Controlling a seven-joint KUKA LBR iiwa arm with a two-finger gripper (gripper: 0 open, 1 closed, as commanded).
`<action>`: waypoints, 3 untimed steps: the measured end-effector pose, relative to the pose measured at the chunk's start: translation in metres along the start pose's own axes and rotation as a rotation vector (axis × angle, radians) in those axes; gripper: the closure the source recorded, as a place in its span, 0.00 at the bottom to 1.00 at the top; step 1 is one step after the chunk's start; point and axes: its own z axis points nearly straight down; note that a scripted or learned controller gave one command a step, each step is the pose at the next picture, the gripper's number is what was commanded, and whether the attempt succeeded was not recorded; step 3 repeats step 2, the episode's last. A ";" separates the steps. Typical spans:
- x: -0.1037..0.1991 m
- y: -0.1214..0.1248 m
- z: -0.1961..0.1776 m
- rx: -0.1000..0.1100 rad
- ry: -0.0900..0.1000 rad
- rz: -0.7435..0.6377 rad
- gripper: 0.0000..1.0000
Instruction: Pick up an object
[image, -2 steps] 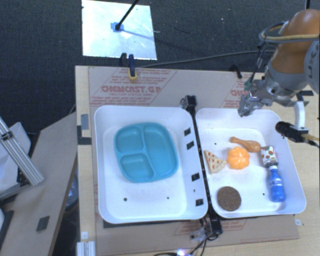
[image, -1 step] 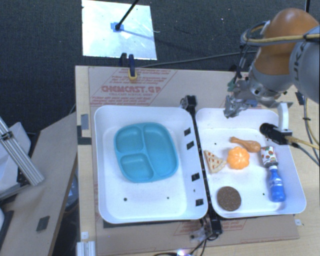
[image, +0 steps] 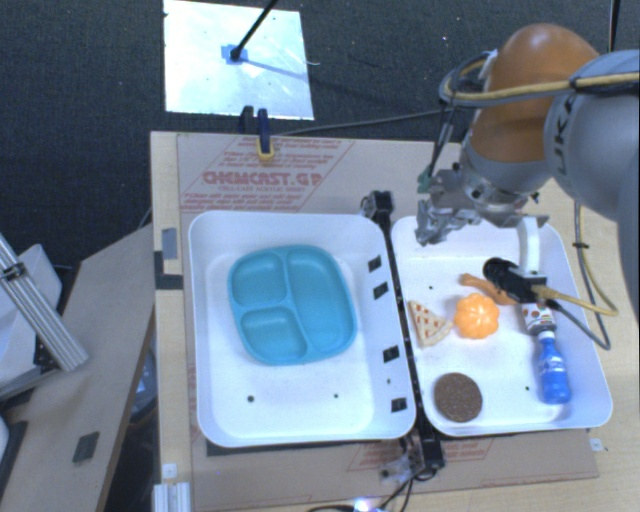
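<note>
The gripper (image: 432, 232) hovers over the right bin's (image: 590, 400) far left corner; whether it holds anything, I cannot tell. The orange fruit (image: 477, 316) and waffle slice (image: 429, 324) lie nearer the camera, just below it.

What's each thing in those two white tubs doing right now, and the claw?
Claw: hovering over the right tub's far left corner, holding nothing visible.
Blue divided plate: flat in the left tub.
Orange fruit: resting mid right tub.
Waffle wedge: lying flat beside the fruit.
Brown round cookie: flat near the front.
Blue bottle: lying on its side.
</note>
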 end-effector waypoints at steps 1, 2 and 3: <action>0.054 -0.018 0.003 0.001 0.000 0.000 1.00; 0.109 -0.023 0.007 -0.001 0.000 0.000 1.00; 0.109 -0.023 0.007 -0.001 0.000 0.000 1.00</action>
